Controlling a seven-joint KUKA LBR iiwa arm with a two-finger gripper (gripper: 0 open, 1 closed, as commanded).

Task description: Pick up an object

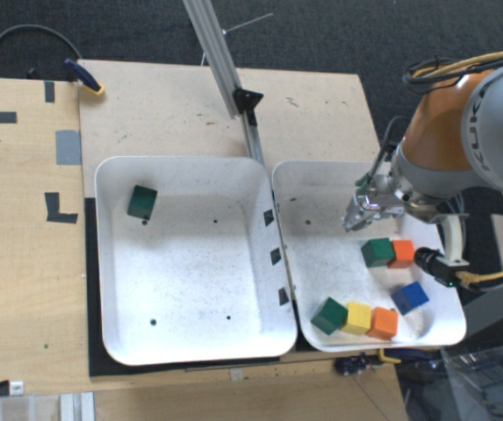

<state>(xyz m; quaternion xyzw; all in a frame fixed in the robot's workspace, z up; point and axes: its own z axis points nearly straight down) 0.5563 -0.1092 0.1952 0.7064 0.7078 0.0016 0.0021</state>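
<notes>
My gripper (362, 211) hangs over the right bin (314, 191), just up and left of a green block (377, 253) that touches an orange block (402, 252). I see nothing between its fingers. A blue block (410, 297) lies lower right. Along the bin's front sit a green block (329, 315), a yellow block (357, 317) and an orange block (384, 323) in a row. A lone dark green block (142, 203) rests in the left bin (181, 323) near its upper left corner.
A slanted metal rail (216, 46) crosses above the bins and ends at a black clamp (247, 101). Black clips (276, 254) sit on the wall between the bins. Yellow cables (462, 64) run by the arm at right.
</notes>
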